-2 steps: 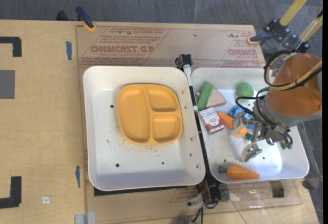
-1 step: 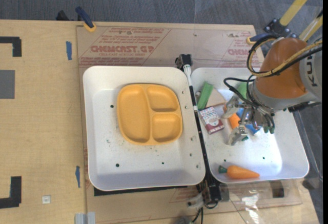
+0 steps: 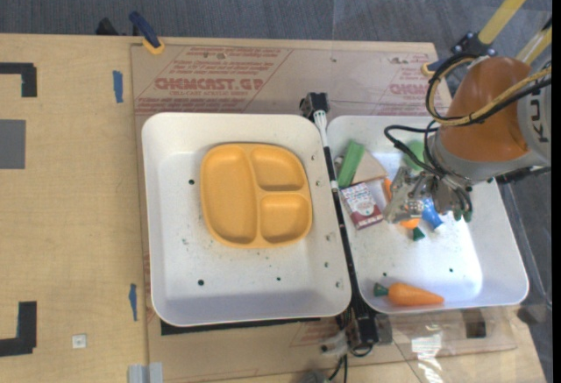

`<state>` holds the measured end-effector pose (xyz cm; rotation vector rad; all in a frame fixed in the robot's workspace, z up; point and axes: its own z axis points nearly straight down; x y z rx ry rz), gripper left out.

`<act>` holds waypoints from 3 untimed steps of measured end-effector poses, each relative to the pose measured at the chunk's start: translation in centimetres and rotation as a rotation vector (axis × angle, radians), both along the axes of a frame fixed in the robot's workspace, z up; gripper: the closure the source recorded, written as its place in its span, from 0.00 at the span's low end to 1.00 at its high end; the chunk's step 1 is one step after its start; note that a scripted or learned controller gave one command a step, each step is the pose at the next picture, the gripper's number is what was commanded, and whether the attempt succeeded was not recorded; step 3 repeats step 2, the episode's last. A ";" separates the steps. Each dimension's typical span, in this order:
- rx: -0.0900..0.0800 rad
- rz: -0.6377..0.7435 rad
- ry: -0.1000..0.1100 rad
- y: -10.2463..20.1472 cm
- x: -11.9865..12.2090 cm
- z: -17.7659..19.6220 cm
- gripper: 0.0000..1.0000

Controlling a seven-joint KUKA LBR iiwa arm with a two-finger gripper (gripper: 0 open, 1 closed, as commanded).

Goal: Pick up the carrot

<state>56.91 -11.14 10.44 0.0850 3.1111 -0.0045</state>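
Observation:
The carrot (image 3: 414, 294), orange with a dark green top pointing left, lies along the near wall of the right bin (image 3: 500, 272). My gripper (image 3: 410, 200) hangs low over the middle of that bin, well behind the carrot and apart from it. It sits among a cluster of small items, which hide its tips. The orange wrist band (image 3: 482, 109) rises above it at the right.
A red-and-white packet (image 3: 359, 202), a green block (image 3: 351, 162), a tan piece (image 3: 372, 169) and a blue piece (image 3: 432, 216) crowd the right bin's far half. The left bin (image 3: 166, 223) holds a yellow divided plate (image 3: 257, 194).

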 end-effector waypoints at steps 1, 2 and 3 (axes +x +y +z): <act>-0.004 0.192 0.006 1.4 -8.2 -1.2 1.00; 0.005 0.091 0.014 8.5 -7.9 8.4 1.00; 0.005 0.091 0.014 8.5 -7.9 8.4 1.00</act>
